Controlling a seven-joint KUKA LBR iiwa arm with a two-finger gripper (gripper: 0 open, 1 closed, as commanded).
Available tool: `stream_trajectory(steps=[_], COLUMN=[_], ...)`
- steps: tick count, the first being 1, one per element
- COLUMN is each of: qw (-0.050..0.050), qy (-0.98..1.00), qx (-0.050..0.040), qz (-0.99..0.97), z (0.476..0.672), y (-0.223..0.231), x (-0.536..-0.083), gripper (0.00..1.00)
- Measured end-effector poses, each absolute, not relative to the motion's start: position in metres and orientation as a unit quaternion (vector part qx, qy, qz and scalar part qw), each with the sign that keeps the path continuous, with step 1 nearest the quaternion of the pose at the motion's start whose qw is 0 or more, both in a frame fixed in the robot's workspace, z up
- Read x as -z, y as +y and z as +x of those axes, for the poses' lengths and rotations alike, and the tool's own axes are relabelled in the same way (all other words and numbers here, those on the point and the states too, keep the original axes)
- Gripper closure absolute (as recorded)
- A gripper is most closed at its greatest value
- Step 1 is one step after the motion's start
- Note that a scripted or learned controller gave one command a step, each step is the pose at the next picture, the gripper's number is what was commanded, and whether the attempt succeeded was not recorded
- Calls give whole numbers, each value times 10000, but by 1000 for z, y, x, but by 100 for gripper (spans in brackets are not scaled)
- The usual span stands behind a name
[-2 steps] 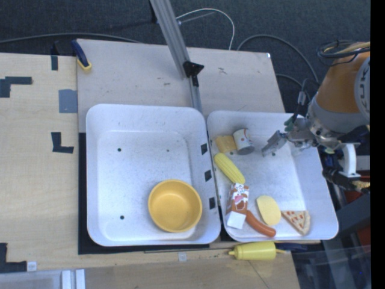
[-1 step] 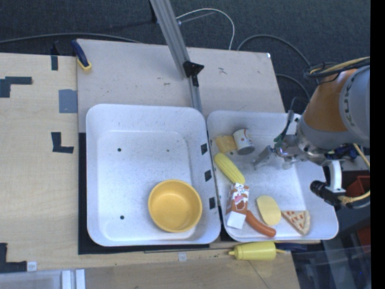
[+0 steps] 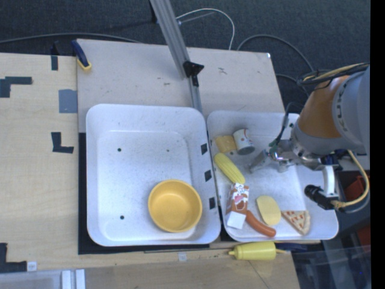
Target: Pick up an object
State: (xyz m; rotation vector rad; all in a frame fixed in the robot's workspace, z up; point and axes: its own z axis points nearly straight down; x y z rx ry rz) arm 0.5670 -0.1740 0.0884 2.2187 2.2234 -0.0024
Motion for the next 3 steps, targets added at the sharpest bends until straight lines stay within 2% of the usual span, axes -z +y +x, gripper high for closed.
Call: stream_trajectory(steps=[1, 3], qw=[-4, 27], qy=[7082, 7076], qx=[6, -12], qz=[7060, 7066], z=[567, 562], y=[-173, -185], x=[-99, -218], gripper=[100, 100])
